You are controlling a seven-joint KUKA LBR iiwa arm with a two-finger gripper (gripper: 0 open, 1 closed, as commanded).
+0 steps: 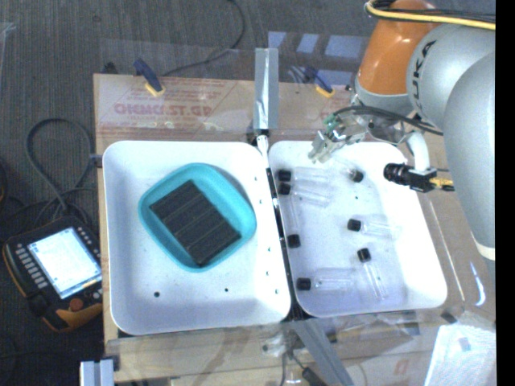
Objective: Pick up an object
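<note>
Several clear vials with black caps lie scattered in the right bin (418, 292): one near the left wall (310, 190), one at mid-right (368, 227), one lower right (372, 272), one near the front (326, 281). A small black cap (357, 175) lies near the back. My gripper (324, 146) hangs over the back edge of the right bin, above and behind the vials. Nothing shows between its fingers.
The left bin (129, 296) holds a turquoise dish (157, 195) with a dark ribbed block (195, 223) in it. A metal divider post (265, 95) stands behind the bins. A teach pendant (56, 268) lies on the floor at the left.
</note>
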